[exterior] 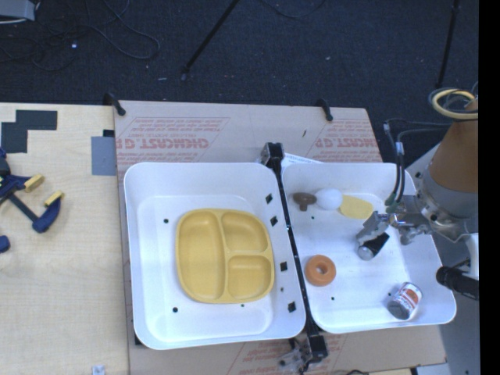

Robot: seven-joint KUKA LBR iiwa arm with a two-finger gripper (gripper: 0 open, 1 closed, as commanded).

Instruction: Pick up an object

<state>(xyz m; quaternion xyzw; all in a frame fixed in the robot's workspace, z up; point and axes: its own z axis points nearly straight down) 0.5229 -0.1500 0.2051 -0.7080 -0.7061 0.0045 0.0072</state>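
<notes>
- The gripper [373,241] hangs low over the right bin [344,319], on its 3 o'clock side, with the grey arm [457,162] and its orange band reaching in from the right.
- I cannot tell whether the claw is apart or together; its dark tip is blurred against the white floor, and nothing can be seen clamped in it.
- The tip seems very close to the bin floor, but if it touches I cannot say.
- In the right bin, at 12 o'clock, a small brown and white object [319,200] lies just beside a flat yellow piece [356,207].
- Both are near the claw, at about 10 o'clock from it, and apart from it.
- An orange ring [320,270] lies at 8 o'clock in that bin, close to the divider between the two bins.
- A small can [404,300] lies on its side at 5 o'clock in the same bin, near the corner.
- The left bin [148,209] holds one yellow tray [224,255] with three compartments; it lies flat in the middle.
- Blue clamps [35,201] rest on the wooden bench [62,303] at the far 9 o'clock side, well apart from the bins.
</notes>
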